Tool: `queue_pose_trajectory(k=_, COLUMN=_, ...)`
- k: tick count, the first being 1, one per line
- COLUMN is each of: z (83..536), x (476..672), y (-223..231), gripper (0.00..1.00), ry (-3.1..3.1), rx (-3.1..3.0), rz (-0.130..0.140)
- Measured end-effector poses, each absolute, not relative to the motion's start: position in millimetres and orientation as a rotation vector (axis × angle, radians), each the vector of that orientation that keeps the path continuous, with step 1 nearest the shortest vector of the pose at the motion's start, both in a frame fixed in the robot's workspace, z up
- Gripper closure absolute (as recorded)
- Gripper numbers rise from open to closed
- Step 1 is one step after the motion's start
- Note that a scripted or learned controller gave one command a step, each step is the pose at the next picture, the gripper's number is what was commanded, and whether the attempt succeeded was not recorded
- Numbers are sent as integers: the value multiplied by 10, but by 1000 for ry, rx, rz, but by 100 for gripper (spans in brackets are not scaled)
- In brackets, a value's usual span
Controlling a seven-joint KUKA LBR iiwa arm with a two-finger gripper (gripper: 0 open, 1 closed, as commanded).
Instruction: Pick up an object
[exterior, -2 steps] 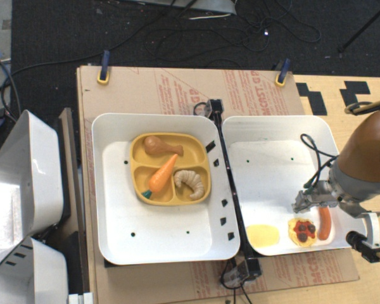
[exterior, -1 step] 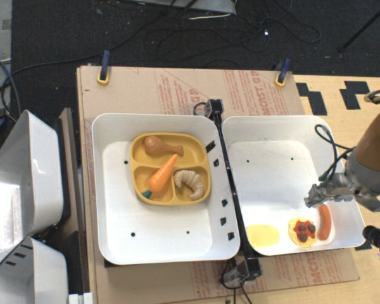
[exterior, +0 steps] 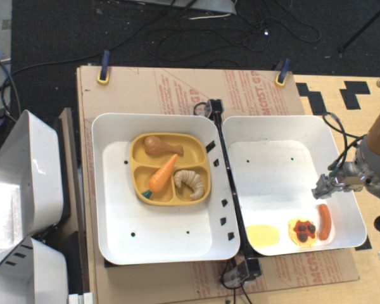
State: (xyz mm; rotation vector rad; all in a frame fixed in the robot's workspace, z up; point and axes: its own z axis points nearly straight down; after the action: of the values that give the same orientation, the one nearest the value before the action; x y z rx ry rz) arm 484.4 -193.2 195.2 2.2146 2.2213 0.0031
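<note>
The arm comes in from the right, and its gripper (exterior: pixel 324 190) hangs low over the right bin (exterior: pixel 272 132), just above the upper tip of the toy sausage (exterior: pixel 325 223) lying lengthwise near that bin's right wall. From where I stand I cannot tell how the gripper is set, and nothing appears held in it. The sausage looks like the likely target, being the nearest loose piece; beside it sit a small pizza-like round (exterior: pixel 303 231) and a flat yellow disc (exterior: pixel 263 235) along the front edge. In the left bin (exterior: pixel 114 233) a yellow divided plate (exterior: pixel 137 149) keeps a drumstick (exterior: pixel 163 146), a carrot (exterior: pixel 163 174) and a shrimp (exterior: pixel 189 182) each in its own compartment, well apart from the arm.
</note>
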Motion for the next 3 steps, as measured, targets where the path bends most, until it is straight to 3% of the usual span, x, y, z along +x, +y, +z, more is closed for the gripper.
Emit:
queue_pose_trajectory(k=2, z=2942, x=4954, y=-1982, gripper=100, ry=2222, rx=2213, rz=2)
queue_pose_trajectory(k=3, z=2954, x=5090, y=-1432, gripper=100, ry=2229, rx=2212, rz=3)
